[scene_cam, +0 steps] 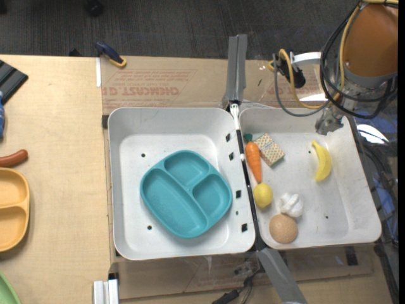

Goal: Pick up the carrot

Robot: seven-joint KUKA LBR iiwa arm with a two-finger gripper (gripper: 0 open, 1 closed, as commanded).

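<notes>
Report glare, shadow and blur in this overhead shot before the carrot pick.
Camera view: glare whitens the right bin's far corner near the gripper; soft shadows sit under the carrot and teal plate; the arm's orange band looks slightly soft.

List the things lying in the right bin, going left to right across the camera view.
Carrot → lemon → patterned block → white garlic-like piece → banana.

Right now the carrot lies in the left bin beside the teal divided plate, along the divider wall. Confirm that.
Wrong bin. The carrot lies in the right bin, along the divider wall, as the camera view shows. The teal divided plate sits alone in the left bin.
</notes>
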